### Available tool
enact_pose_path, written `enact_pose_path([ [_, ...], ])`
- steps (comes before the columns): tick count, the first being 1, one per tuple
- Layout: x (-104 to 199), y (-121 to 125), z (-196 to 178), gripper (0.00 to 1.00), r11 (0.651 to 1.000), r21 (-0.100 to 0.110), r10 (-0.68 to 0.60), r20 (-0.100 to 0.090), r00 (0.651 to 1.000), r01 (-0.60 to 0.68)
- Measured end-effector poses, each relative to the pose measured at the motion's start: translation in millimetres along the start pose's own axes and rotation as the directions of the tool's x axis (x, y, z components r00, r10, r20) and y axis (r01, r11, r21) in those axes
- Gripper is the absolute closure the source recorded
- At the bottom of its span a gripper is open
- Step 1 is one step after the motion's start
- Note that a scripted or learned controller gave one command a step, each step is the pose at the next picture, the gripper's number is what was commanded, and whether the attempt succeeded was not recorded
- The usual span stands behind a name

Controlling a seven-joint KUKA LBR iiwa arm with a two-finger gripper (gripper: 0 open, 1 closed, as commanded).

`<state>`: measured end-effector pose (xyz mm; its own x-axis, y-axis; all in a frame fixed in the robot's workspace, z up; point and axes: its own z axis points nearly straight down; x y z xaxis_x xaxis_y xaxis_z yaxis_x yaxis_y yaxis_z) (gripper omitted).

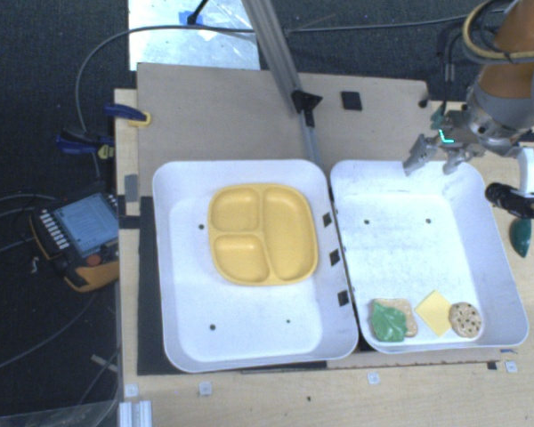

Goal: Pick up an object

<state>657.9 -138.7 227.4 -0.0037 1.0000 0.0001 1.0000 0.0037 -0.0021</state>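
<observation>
Hovering over the far edge of the right bin (pixel 489 238), the gripper (pixel 436 156) had its two fingers spread apart with nothing between them, so the pick looked barely begun, an approach at most. The likely targets lay well away at that bin's near right corner: a green piece on toast (pixel 392 320), a yellow cheese slice (pixel 433 312) and a round cookie (pixel 465 319), packed close together. I judged the next move would need a reach toward the near side and a careful descent onto one item without nudging its neighbours. The left bin (pixel 187 318) held a yellow divided plate (pixel 262 234). Both bins sat on a cardboard-topped bench (pixel 214 114), with dark carpet, cables and a handheld pendant (pixel 78 238) to the left.
</observation>
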Motion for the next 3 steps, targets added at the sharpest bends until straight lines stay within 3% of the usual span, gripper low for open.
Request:
enact_pose_path([
  [1,0.1,1.0,-2.2,0.0,1.0,-0.004,-0.001,0.001,1.0,0.001],
  [2,5.3,-7.6,48.5,0.0,1.0,-0.001,0.001,0.001,1.0,-0.001],
  [3,6.8,2.6,103.5,0.0,1.0,-0.002,-0.003,0.001,1.0,0.003],
])
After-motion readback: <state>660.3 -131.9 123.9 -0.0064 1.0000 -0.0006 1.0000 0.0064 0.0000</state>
